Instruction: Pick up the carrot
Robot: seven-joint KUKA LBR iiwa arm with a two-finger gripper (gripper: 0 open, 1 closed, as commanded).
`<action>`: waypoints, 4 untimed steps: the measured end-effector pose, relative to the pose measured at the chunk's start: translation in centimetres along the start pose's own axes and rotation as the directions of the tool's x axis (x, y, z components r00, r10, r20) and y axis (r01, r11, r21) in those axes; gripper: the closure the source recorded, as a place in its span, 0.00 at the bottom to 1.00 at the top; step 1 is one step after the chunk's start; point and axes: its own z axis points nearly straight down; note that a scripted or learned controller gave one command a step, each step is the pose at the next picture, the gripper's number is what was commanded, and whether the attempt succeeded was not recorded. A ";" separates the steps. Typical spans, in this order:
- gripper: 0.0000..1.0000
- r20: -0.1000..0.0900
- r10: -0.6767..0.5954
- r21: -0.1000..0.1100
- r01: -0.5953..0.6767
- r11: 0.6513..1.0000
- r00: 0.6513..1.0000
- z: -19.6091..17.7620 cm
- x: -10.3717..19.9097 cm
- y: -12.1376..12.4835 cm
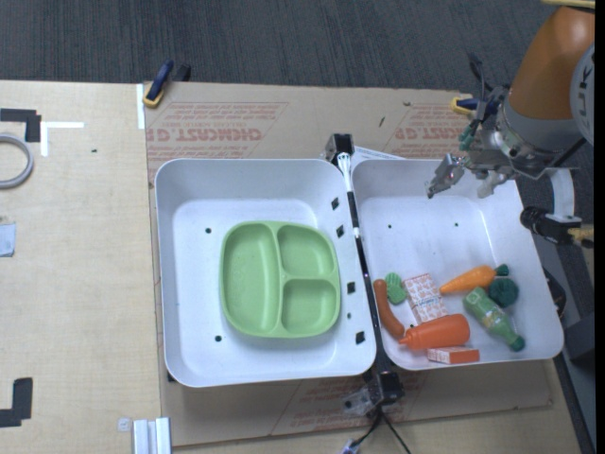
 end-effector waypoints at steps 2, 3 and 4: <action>0.00 0.000 -0.514 -0.001 0.514 0.858 0.858 8.8 -2.9 -10.2; 0.00 0.004 -0.715 -0.006 0.715 0.699 0.699 10.9 -3.9 -9.3; 0.00 0.004 -0.822 -0.002 0.822 0.569 0.569 11.2 -4.7 -6.1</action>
